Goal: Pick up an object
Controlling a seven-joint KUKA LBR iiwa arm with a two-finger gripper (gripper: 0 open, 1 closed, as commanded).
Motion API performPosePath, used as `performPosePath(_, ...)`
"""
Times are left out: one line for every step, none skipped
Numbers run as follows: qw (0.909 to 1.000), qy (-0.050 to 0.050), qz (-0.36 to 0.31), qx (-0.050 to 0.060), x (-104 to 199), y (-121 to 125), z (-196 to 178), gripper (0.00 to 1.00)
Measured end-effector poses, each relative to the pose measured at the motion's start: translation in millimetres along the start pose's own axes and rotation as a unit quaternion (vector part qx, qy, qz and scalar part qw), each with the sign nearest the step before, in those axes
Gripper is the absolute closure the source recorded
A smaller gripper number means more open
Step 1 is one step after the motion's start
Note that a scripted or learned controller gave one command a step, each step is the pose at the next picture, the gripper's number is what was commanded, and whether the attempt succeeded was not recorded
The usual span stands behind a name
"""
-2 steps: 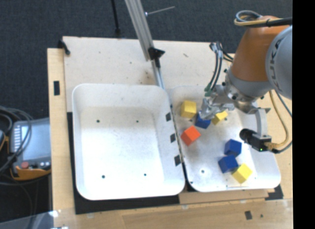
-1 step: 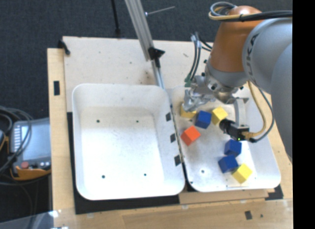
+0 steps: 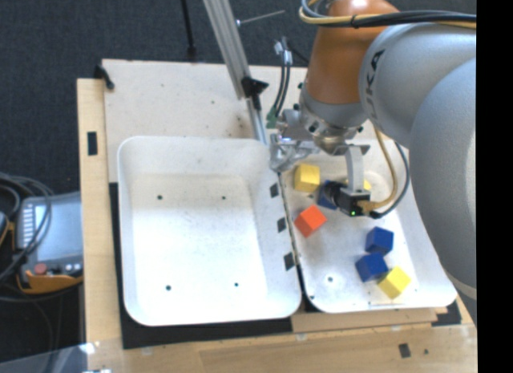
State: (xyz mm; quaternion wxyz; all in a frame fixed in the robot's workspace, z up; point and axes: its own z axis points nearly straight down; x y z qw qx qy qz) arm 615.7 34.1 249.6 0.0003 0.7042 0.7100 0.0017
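We look down on a table [image 3: 160,91] bearing two shallow white bins side by side. The left bin [image 3: 136,203] has a speckled floor. The right bin [image 3: 425,279] holds the loose blocks and is partly covered by the grey arm [image 3: 433,99], which enters from the right with its orange band [image 3: 341,50] above the wrist.

The gripper [image 3: 290,156] sits low over the far end of the right bin, close to the wall shared by the two bins; from this angle we cannot tell how it is set, and we see no block within it.

Just beside the gripper, toward the near side, lies a yellow block [image 3: 306,177]. An orange block [image 3: 311,220] lies nearer the camera, close to the shared wall. A dark blue block [image 3: 327,196] sits between these two, partly behind a black fitting with a small green light [image 3: 351,201]. Toward the near right corner we see two blue blocks [image 3: 379,240] [image 3: 371,266], close together, and a second yellow block [image 3: 393,281] just beside the nearer of the pair.

A slanted aluminium rail [image 3: 228,42] crosses the far part of the table.
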Motion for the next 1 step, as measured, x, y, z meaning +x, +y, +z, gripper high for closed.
performPosePath(1.0000,-0.001,0.001,0.000,43.8,22.9,-1.6,1.00)
